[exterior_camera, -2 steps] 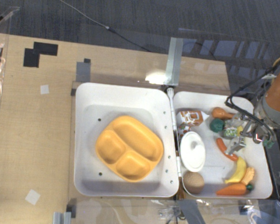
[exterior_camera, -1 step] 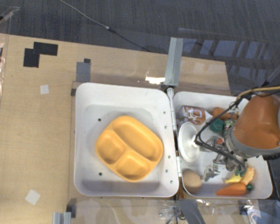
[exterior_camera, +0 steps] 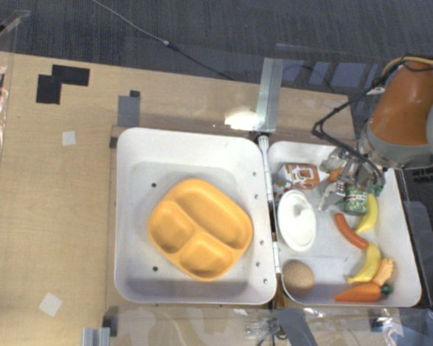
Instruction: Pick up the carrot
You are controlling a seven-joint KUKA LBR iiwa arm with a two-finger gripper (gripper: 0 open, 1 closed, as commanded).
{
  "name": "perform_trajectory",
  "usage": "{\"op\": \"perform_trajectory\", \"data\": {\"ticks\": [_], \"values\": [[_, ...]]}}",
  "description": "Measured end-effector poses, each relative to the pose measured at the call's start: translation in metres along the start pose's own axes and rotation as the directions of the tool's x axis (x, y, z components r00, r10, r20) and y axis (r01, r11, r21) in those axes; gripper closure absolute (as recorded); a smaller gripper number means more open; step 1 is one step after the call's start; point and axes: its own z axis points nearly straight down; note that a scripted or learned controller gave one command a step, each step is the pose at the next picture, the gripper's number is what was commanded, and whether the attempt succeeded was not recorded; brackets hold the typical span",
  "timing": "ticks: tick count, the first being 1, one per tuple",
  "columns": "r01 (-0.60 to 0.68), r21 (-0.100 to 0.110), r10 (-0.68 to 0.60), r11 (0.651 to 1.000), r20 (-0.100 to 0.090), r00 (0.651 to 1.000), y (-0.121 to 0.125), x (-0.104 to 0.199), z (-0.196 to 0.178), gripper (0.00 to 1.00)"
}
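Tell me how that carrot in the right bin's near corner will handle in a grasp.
The carrot looks like a smooth, rigid toy, so probably light and stiff. Its tapered, rounded body may slip or roll. It lies against a banana, which could get nudged.

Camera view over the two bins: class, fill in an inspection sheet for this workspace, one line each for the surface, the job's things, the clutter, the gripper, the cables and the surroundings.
Surface: wooden bench bearing a left bin and a right bin, both white.
Job's things: carrot lying at the right bin's near edge, untouched.
Clutter: yellow divided plate in the left bin; in the right bin a white lid, brown ball, two bananas, red sausage, orange packet.
Gripper: gripper low over the right bin's far end, away from the carrot; grip unclear.
Cables: black cable looping by the arm.
Surroundings: dark floor beyond the bench.
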Motion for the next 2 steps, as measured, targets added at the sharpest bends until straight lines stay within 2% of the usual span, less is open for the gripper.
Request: {"op": "perform_trajectory", "data": {"ticks": [1, 2], "values": [[0.024, 0.001, -0.024, 1.0, 0.01, 1.0, -0.004, 0.085, 0.042, 0.0], [0.384, 0.001, -0.384, 0.923, -0.003, 0.923, -0.034, 0.14, 0.021, 0.0]]}}
